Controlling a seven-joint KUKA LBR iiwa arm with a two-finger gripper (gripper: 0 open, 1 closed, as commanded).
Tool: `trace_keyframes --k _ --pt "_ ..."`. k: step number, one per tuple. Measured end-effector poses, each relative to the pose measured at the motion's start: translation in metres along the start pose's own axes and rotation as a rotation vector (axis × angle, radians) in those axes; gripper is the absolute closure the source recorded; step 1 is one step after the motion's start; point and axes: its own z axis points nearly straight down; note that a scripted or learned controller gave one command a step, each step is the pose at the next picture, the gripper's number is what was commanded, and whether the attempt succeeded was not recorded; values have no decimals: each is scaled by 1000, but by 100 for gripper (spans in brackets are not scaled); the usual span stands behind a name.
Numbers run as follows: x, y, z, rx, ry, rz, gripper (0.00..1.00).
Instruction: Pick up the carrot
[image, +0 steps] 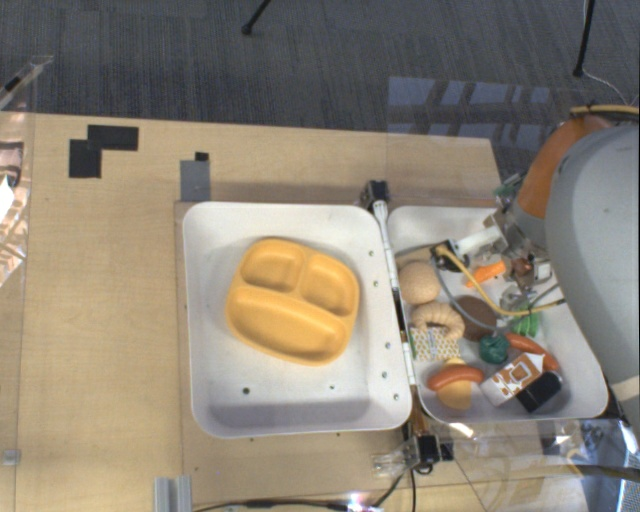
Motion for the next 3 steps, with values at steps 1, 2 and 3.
trace_keyframes --k 1,2,3 --pt "-26 -25 -1 -1 2 69 0" --pt "-24 -36 -1 -2 2 67 0" --pt "-25 4 -1 -1 0 73 0"
